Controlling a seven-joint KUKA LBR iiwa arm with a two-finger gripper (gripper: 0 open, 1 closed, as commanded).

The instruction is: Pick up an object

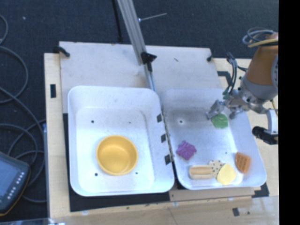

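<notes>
Bins sit side by side on the tabletop. The left bin holds a yellow bowl toward its near side. The right bin holds several small things: a green ball near the far right part, a purple piece about the middle, and along the near edge a tan roll, a small speckled piece, a yellow piece and an orange waffle-like piece.

The arm reaches in from the right, its gripper low over the far right part of the right bin. The green ball lies just below the gripper in the view, so close that its top edge meets the grey metal; whether it is between the fingers or just beside them cannot be told. Nor can it be told whether the fingers are spread or closed, since the gripper blurs into grey shapes. The other small things lie well apart from it.
</notes>
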